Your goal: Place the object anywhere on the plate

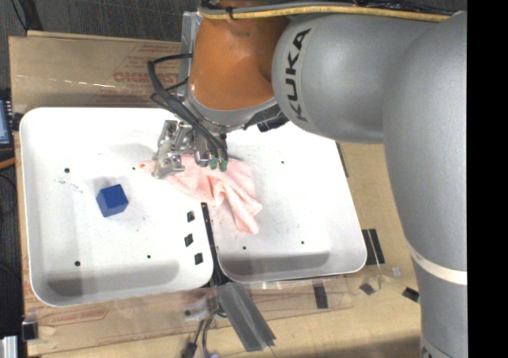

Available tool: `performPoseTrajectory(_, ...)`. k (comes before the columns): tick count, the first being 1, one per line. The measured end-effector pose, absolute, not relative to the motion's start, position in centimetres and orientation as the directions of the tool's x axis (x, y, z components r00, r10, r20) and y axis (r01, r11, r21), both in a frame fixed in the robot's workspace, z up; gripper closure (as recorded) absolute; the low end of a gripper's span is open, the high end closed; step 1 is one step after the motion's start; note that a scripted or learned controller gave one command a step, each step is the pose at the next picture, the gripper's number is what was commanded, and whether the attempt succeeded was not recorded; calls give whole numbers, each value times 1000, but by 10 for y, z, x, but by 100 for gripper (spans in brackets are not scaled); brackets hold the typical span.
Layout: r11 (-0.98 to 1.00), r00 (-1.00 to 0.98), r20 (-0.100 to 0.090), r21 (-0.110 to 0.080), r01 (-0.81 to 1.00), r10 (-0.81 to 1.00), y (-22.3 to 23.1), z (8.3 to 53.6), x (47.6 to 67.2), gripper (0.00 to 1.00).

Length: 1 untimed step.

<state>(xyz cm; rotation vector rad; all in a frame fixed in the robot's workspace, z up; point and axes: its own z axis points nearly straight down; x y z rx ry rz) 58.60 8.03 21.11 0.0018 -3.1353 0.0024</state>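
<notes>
In the camera view the claw [181,154] hangs low over the seam between the two bins, touching the pink cloth [226,190] that lies crumpled in the right bin [317,213]; I cannot tell whether it is open or closed. No plate is visible, so the cloth may slip free or catch the bin wall, while the blue cube [113,199] sits well apart in the left bin [48,190].

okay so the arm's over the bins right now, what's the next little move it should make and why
Probably lift the claw a little to test the grasp. It sits at the top edge of the pink cloth, which lies crumpled across the seam between the two bins. The blue cube sits apart in the left bin.
</notes>
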Motion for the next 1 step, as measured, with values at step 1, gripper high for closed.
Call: performPoseTrajectory(1,1000,-1000,3,-2,-6,-6,135,223,600,100)
